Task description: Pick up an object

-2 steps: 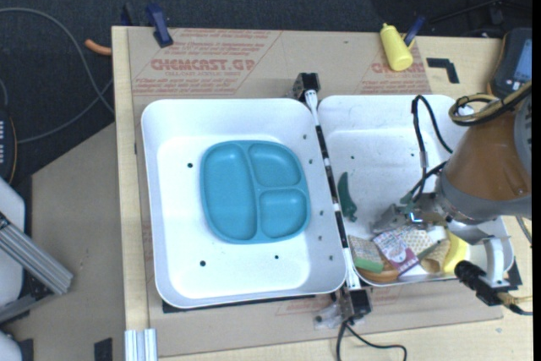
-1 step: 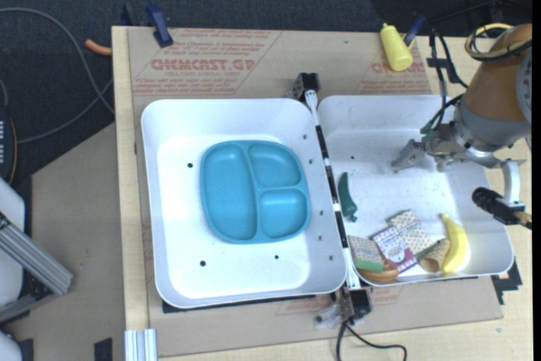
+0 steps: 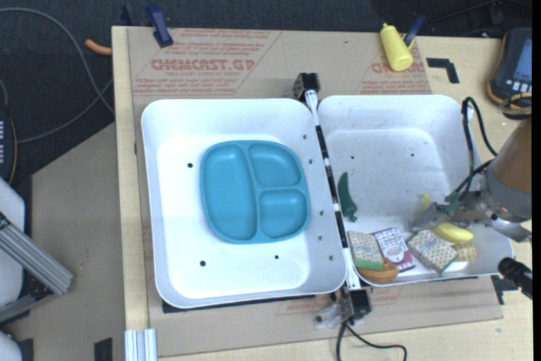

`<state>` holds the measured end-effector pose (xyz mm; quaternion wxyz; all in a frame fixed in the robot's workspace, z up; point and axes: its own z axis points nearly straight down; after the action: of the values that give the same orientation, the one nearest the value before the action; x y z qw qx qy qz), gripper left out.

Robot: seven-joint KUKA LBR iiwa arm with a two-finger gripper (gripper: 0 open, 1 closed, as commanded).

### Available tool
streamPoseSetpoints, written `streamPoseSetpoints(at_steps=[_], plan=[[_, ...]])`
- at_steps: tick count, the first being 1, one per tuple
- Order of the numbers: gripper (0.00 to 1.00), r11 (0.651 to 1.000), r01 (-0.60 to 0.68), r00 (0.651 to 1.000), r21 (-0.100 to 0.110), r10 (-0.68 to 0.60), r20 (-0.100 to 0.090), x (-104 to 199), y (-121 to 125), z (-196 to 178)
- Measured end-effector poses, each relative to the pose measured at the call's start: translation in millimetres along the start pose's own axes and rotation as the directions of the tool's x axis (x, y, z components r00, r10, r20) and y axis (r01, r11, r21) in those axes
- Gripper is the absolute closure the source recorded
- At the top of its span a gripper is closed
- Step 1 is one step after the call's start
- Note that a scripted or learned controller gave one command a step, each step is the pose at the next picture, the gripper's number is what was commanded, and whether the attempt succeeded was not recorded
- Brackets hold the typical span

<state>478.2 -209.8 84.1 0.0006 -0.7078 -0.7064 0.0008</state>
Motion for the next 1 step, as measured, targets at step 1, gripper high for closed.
streamPoseSetpoints(at_steps=[1], plan=[[0.00, 1.000, 0.004, 1.000, -0.005, -0.004, 0.000, 8.5, 120.8, -27.1]])
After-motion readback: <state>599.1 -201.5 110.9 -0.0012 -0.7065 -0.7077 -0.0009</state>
